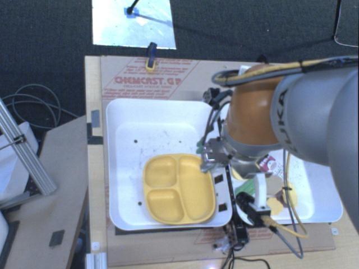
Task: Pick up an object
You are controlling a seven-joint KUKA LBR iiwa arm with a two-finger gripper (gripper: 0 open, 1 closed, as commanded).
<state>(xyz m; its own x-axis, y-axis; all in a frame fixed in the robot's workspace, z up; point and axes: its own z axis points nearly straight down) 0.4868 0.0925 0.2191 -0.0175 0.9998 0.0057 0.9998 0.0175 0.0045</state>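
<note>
Yellow 3-compartment tray (179, 188) lies at 5 o'clock in the left bin (129, 122), while the arm (291, 114) covers the right bin (328, 206) at 3 o'clock, its grip impossible to judge.

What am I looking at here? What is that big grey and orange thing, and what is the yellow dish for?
You are looking down at a slant from one fixed camera above a workbench. The big grey shape with the orange band is a robot arm reaching in from the right. It hangs over two shallow white bins set side by side. The left bin holds a yellow tray with three compartments. The right bin holds a jumble of small things, mostly hidden under the arm, so I cannot name them. The arm's job is to pick something up. Its grasping tool is hidden by the arm's own bulk, so I cannot say whether it holds anything.
</note>
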